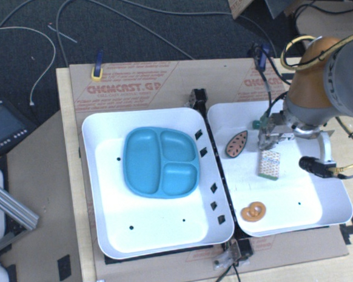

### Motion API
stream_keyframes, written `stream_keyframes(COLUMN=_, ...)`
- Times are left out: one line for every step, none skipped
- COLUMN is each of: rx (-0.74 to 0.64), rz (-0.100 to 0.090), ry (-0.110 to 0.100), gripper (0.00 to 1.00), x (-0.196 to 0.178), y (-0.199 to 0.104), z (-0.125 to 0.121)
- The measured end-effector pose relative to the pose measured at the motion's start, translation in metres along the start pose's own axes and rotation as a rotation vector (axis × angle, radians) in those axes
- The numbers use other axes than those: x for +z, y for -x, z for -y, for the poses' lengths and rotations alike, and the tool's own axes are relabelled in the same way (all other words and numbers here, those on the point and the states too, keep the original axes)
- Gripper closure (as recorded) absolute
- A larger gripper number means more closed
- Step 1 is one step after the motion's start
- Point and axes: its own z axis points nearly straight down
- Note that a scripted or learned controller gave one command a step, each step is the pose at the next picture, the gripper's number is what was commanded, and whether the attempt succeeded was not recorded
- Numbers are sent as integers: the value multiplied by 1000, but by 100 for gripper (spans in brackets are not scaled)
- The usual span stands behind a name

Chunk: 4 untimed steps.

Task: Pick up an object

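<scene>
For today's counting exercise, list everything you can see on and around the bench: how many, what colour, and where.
Bins: two, white, side by side on the bench.
Divided plate: one, light blue, in the left bin.
Oval speckled object: one, brown, right bin near the divider.
Small packet: one, pale with speckles, middle of the right bin.
Ring-shaped object: one, orange-tan, front of the right bin.
Clamp: one, blue and yellow, on the board's back edge.
Gripper: one, metallic, just above the packet.

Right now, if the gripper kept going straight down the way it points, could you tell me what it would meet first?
Most likely the small speckled packet, which lies just under the gripper on the right bin's floor. Depth is hard to judge from this view.
</scene>
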Motion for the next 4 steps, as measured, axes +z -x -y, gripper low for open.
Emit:
stream_keyframes(rx=-2, rz=-8, ry=-10, gripper=100, x=-48, y=-6, z=3)
stream_keyframes(rx=-2, rz=-7, ry=-9, gripper=100, x=-92, y=-6, z=-1)
stream_keyframes(rx=-3, rz=-7, ry=-9, gripper=100, x=-138, y=-5, z=-3)
stream_keyframes(rx=-5, rz=-10, ry=-18, gripper=100, x=-132, y=-47, z=11)
